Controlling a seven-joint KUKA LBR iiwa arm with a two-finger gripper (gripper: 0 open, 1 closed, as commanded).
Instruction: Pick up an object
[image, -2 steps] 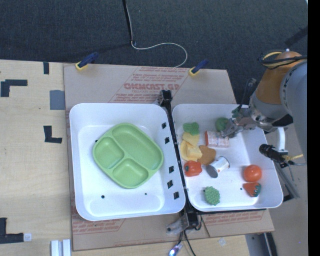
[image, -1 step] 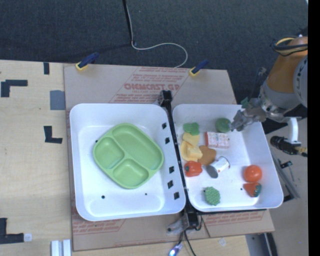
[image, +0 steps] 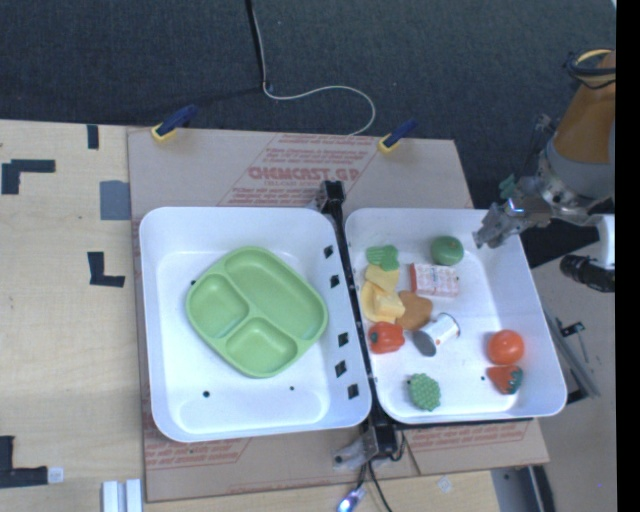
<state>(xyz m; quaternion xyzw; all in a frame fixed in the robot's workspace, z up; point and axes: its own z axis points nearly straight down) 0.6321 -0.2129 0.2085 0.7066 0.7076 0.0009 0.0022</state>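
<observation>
Left bin (image: 160, 300) just has a green divided plate (image: 257, 311) sitting mid-bin, loads of bare white floor around it. Right bin (image: 535, 330) is where all the toy food is: yellow pieces (image: 381, 298) and a red pepper (image: 386, 337) jammed against the left wall, a pink-and-white box (image: 436, 280), green ball (image: 447, 250), tomato (image: 506, 347), strawberry (image: 506, 379), and a bumpy green piece (image: 424, 391) near the front rim. Gripper (image: 492, 228) hangs over the right bin's back right rim, carrying nothing; can't tell its spread.

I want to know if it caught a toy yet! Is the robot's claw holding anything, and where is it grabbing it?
Nothing is held. The gripper hangs at the right bin's upper right rim, with no toy between its fingers.
</observation>
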